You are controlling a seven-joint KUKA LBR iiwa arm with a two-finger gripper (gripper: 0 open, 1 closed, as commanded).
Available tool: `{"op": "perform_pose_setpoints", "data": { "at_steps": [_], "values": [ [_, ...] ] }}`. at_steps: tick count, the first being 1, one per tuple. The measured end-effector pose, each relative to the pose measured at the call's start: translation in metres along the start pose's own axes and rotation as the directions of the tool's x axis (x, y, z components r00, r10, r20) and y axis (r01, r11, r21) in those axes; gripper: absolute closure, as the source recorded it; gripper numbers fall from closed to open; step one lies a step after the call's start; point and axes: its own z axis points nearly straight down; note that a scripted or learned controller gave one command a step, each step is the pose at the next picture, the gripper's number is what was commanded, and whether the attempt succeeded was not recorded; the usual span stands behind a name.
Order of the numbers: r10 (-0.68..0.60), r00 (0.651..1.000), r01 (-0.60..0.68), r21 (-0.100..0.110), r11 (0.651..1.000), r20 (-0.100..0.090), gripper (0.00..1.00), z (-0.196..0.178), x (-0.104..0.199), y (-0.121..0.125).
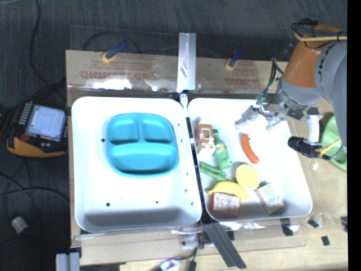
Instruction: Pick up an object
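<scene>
Two white bins (79, 168), blue tray (141, 143), labels unreadable

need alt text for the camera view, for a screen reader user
A grey and orange robot arm's claw hovers, gripping nothing, over the right white bin, above a red sausage, banana and other small toys. The left bin holds a blue divided tray.

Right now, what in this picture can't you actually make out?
- Gripper: blurred in the camera view, so its fingertips' state is unclear.
- Brown can: label too small to read, top overlapped by the banana.
- Arm: cut off by the right edge.
</scene>
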Motion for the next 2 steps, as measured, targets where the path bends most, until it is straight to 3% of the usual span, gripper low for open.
{"op": "perform_pose_setpoints", "data": {
  "at_steps": [1,2],
  "values": [
    [0.032,0.999,-0.032,0.000,0.999,0.000,0.00,0.0637,-0.0228,-0.0056],
    [0.029,1.000,-0.029,0.004,1.000,-0.001,1.00,0.0578,-0.0220,-0.0052]
  ]
}}
